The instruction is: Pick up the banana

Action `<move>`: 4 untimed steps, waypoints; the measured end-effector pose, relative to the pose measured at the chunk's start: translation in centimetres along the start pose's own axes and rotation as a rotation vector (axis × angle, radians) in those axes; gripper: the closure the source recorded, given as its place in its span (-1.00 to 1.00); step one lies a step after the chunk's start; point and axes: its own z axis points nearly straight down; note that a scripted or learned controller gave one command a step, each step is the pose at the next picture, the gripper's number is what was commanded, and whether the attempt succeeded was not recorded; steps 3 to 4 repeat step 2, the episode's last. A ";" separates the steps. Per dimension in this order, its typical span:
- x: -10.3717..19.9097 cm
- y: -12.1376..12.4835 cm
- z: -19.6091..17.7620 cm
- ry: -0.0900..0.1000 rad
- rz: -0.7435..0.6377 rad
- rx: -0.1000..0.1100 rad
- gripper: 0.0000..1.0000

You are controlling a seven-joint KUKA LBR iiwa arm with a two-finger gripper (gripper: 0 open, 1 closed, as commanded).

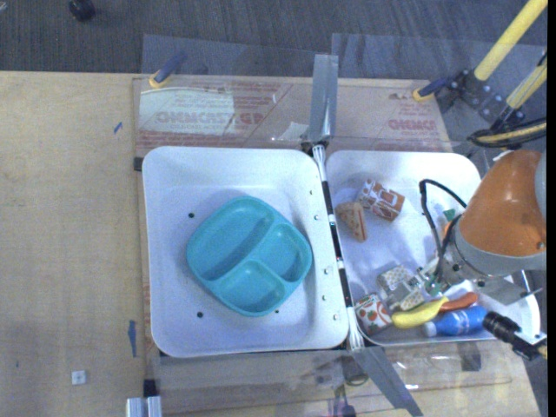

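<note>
Camera view: banana (419,314) lies at near edge of right bin (382,170), beside blue bottle (459,321). Hand (427,287) sits just above it; finger spacing cannot be told, probably blocked by wrist.

One overhead camera looks slantwise onto both bins (165,233).

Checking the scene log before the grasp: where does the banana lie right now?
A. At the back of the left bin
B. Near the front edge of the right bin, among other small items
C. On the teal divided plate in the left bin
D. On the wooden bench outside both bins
B: the banana lies low in the right bin, beside a blue item, while the teal plate sits in the left bin.
</note>
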 end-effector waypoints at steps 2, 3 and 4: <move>-0.1 0.0 -1.0 -0.001 0.002 -0.002 -1.00; -0.1 0.0 -1.0 -0.001 0.002 -0.002 -1.00; -0.1 0.0 -1.0 -0.001 0.002 -0.002 -1.00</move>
